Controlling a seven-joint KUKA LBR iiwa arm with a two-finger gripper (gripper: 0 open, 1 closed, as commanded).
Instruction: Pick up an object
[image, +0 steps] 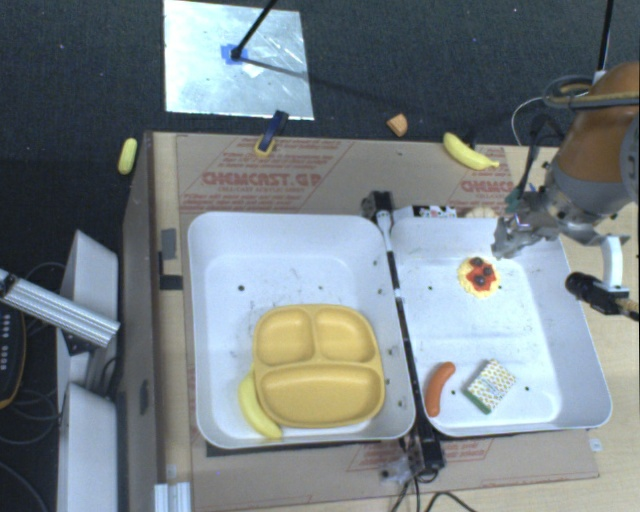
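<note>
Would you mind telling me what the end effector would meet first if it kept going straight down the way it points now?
Probably the right bin's white floor, just up and right of the small yellow toy with red and dark pieces. The end effector hangs near that toy, though depth is unclear.

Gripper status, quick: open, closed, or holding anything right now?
Gripper: cannot be told. It hangs over the right bin, just up and right of the small yellow toy with red and dark bits, with nothing visibly held.
</note>
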